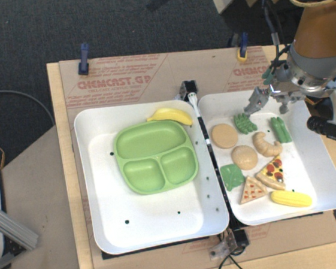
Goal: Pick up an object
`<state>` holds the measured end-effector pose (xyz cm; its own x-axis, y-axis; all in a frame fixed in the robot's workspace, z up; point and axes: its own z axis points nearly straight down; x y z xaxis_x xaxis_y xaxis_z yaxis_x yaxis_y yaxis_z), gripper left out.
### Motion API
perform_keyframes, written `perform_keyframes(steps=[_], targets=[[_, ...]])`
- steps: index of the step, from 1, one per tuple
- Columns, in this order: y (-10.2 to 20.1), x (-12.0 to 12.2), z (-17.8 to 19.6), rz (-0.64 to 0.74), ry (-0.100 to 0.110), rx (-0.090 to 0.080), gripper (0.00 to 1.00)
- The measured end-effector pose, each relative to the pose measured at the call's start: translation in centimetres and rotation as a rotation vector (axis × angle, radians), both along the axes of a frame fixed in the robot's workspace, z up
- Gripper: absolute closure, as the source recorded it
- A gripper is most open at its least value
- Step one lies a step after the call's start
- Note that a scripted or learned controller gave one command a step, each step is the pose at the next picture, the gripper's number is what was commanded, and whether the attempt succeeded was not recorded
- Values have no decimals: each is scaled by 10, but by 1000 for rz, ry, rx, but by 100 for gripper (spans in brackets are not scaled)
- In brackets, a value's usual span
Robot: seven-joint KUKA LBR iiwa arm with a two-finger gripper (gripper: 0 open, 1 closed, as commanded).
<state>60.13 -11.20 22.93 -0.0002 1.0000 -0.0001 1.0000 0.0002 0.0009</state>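
Nearest the cam, front edge of right bin [329, 200]: corn [291, 198] lying flat, w/ one pizza slice [251, 190] just left of it and a 2nd pizza slice [273, 173] just behind. Green leaf [232, 176] sits at the bin's left side, near the divider. Mid bin: round bun [244, 156], croissant [266, 144] beside it on the right, another bun [224, 135] behind. Green pepper [280, 129] lies right of the croissant; broccoli [244, 122] just behind the far bun.

Left bin [103, 204]: green tray [155, 156] w/ 3 compartments, roughly centred. Banana [171, 116] touches the tray's far rim.

Far right: gripper [267, 97] hangs over the back of the right bin, fingers spread apart, nothing btwn them; left fingertip [253, 107] just above the broccoli, not gripping it. Arm [319, 29] rises behind, orange band showing.
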Motion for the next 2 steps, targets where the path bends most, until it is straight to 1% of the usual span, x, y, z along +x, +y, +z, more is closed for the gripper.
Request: perform_keyframes(steps=[1,2], targets=[[48,-81,73,3,5,2,0],[86,-124,99,4,2,2,0]])
